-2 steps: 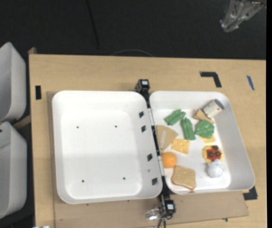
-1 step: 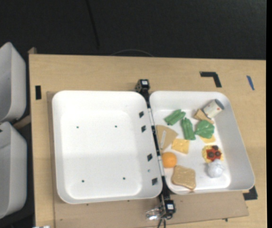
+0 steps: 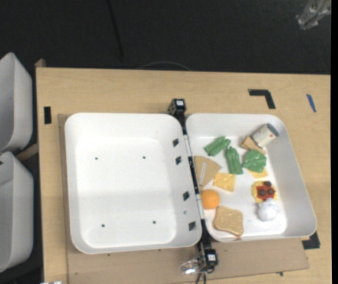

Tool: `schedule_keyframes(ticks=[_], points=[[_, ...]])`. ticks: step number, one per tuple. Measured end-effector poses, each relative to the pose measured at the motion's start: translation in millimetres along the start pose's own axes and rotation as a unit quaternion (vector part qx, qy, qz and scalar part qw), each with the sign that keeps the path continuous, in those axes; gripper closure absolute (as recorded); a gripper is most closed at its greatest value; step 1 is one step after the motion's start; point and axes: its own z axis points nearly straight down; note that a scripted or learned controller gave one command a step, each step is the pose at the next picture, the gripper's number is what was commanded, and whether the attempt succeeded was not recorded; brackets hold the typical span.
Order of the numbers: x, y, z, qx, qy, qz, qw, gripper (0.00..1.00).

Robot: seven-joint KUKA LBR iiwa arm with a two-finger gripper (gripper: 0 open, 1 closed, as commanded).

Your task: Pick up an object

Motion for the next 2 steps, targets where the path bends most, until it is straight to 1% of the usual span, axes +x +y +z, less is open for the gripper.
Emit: schedule_keyframes(ticks=[1, 2], points=[[37.7, -4.0, 149.0, 0.010, 0.002, 0.001, 1.0000, 1.00], [41.3, -2.8, -9.9, -0.007, -0.001, 0.001, 1.0000, 1.00]])
